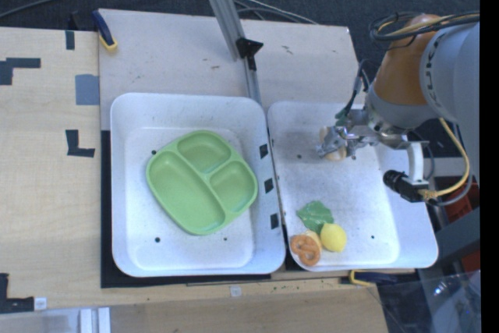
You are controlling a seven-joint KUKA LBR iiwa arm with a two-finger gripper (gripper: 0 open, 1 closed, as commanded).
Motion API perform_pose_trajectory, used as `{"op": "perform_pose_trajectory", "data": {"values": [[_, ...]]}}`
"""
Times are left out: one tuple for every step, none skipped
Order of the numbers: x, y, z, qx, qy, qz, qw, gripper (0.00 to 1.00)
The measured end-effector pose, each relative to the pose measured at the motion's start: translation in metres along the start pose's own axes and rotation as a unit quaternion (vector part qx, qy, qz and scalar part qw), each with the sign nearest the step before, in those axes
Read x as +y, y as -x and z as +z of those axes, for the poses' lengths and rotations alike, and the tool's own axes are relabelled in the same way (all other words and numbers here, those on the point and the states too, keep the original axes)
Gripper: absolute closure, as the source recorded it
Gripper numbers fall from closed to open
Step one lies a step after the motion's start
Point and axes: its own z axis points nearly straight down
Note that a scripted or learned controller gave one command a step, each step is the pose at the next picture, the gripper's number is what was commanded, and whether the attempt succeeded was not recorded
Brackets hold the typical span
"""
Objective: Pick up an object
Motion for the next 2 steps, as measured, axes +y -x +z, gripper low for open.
{"op": "perform_pose_trajectory", "data": {"values": [[0.000,0.001,-0.042,0.000,0.000,0.000,1.0000,1.00],[0.007,-0.003,-0.088,0.000,0.000,-0.001,1.0000,1.00]]}}
